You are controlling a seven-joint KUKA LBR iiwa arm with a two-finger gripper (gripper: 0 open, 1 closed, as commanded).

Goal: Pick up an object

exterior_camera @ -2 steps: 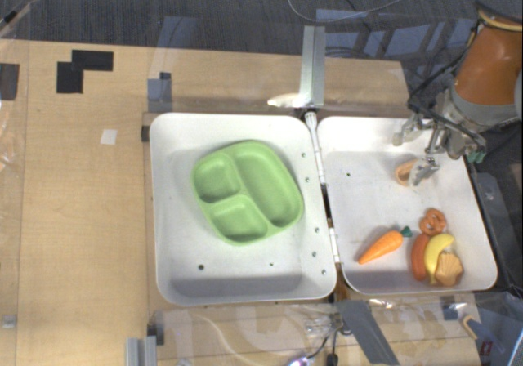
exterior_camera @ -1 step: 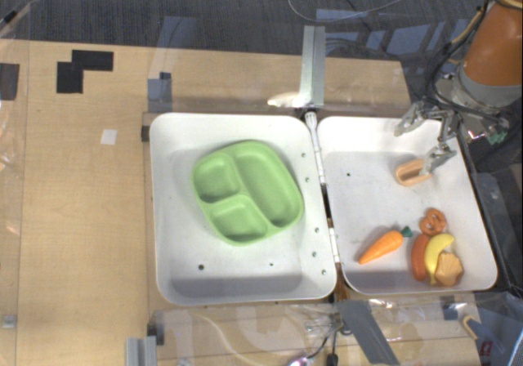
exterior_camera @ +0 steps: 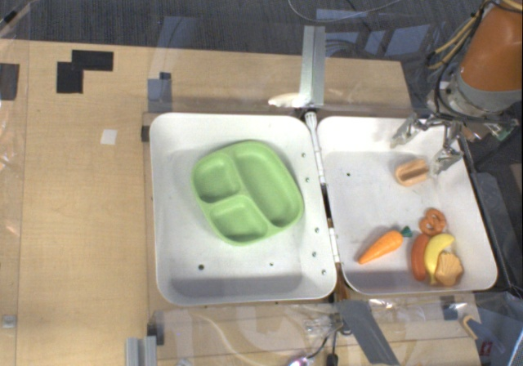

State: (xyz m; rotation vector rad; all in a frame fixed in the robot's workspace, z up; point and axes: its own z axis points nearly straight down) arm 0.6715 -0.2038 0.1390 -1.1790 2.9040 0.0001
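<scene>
Two shallow white bins sit side by side on the wooden counter. Left bin, well away from the gripper on its far side, carries a green divided plate with three compartments, lying tilted. Right bin lies directly under the gripper, whose two metal fingers stand spread apart with nothing between them, hanging over the bin's upper right part below the orange band of the arm. Just beneath and between the fingertips lies a small hot dog: a pale tan bun with a reddish sausage along its middle, lying roughly crosswise, apart from the fingers. Nearer the camera than the gripper, toward the bin's lower edge, an orange carrot with a green tip lies slantwise. Beside it in the lower right corner cluster a red sausage-like piece, a yellow banana, a brown pretzel and a tan bready piece, touching one another.
</scene>
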